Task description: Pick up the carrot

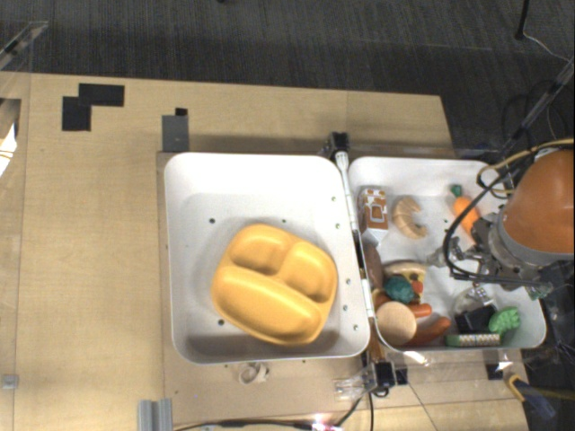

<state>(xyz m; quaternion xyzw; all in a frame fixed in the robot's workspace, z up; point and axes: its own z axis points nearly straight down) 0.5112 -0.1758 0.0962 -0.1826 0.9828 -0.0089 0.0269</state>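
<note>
**Carrot sits just left of the wrist, at the back of the right bin**

From my remote seat I see the carrot in the right bin, near its far wall and toward the right end. It shows as a short orange body with a green tip pointing up and left, so I judge its long axis to run diagonally, from upper left to lower right. Black cables cross in front of its lower end, and I cannot see how far it extends beneath them.

The arm hangs over the right end of the same bin, its orange band bulking large at the edge of my view. The gripper seems to be the dark hardware below the wrist, close to a green toy at the near right corner. I cannot tell whether it is released or clenched, and I see nothing held in it.

So the relation that matters: the carrot lies away from the tool, toward the far wall, close beside the wrist. I judge the next move calls for a short travel toward the back of the bin, then a closing direction set across that diagonal.

The left bin holds a large yellow lump, well apart from all this.
</note>
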